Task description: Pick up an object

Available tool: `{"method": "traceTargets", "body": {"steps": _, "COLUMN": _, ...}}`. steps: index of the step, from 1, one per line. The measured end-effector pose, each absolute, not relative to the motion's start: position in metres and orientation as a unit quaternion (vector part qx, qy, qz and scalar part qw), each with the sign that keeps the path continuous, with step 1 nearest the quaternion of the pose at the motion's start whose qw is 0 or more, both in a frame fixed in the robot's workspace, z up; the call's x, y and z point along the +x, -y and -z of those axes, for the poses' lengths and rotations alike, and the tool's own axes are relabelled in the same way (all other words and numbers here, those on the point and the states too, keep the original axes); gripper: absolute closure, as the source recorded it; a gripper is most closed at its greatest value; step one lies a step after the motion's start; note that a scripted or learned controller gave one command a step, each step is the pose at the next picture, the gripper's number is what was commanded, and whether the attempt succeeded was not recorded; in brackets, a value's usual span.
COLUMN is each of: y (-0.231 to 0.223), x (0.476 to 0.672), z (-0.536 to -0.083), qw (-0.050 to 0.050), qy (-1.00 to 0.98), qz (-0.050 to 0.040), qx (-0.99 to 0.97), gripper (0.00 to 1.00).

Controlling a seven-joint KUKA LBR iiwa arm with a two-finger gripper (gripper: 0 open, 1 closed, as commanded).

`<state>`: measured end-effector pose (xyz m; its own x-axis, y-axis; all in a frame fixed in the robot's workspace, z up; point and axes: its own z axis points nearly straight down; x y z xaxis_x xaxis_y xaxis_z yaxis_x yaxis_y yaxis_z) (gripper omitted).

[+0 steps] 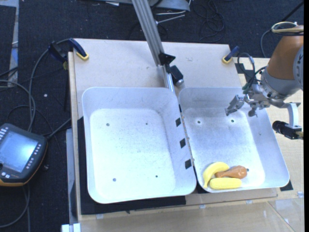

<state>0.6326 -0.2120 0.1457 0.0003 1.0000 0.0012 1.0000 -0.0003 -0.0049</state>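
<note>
2 shallow white bins sit side by side on a pale bench. The left bin shows a bare speckled floor. In the right bin, at the near edge, 3 toys lie bunched and touching: a curved yellow banana, an orange drumstick-shaped piece just right of it, and a yellow block nearest the rim. The grey arm enters from the right, and its gripper hangs over the far part of the right bin, fingers spread with nothing between them, well apart from the toys. A handheld screen unit lies on the dark floor at left.
</note>
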Motion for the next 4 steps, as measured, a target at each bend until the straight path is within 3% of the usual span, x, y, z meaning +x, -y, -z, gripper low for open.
{"method": "traceTargets", "body": {"steps": 1, "y": 0.211, "x": 0.632, "z": -0.093, "qw": 0.002, "qy": 0.707, "qz": -0.0011, "qx": -0.707, "gripper": 0.0}}
{"method": "traceTargets", "body": {"steps": 2, "y": 0.212, "x": 0.633, "z": -0.106, "qw": -0.001, "qy": 0.707, "qz": 0.0003, "qx": -0.707, "gripper": 1.0}}
{"method": "traceTargets", "body": {"steps": 4, "y": 0.209, "x": 0.636, "z": -0.22, "qw": -0.002, "qy": 0.707, "qz": 0.0012, "qx": -0.707, "gripper": 1.0}}
